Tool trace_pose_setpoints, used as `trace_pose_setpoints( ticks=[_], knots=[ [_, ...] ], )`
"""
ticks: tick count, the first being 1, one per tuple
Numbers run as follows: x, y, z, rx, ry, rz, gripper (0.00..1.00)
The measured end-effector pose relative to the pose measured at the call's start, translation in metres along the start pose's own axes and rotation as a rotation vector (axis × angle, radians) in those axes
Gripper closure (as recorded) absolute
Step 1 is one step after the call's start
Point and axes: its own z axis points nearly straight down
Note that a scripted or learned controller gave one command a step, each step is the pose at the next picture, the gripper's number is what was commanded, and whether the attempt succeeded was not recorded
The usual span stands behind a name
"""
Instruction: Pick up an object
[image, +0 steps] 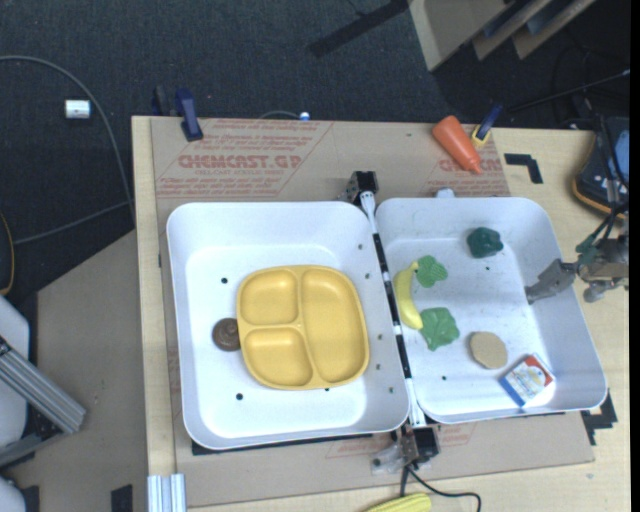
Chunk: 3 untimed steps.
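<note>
Two white bins on the bench, the gripper (556, 279) at the right bin's (560, 330) far right rim.

From the camera above: the left bin (190, 300) holds a yellow divided plate (300, 327) with a small brown round piece (226, 334) just beside its left edge; the right bin holds a banana (406, 297) along its left wall, a light green piece (431, 270) touching the banana's upper end, a second green piece (439, 327) near its lower end, a dark green piece (485, 241) towards the back, a tan oval (489, 350) and a small red, white and blue packet (526, 379) at the front right; the gripper sits over the right rim, nothing seen between its tips; whether it is spread or pressed together I cannot tell; an orange cone (458, 144) lies on the bench behind the bins.
</note>
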Motion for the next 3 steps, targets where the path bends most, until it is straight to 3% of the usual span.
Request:
trace_pose_setpoints(
  ticks=[1,2,3],
  knots=[
    [-0.021,0.095,0.021,-0.001,0.0,-0.002,0.0],
    [-0.014,0.162,0.146,0.009,0.015,-0.005,0.0],
    [-0.019,0.163,0.133,0.0,0.002,-0.004,1.0]
  ],
)
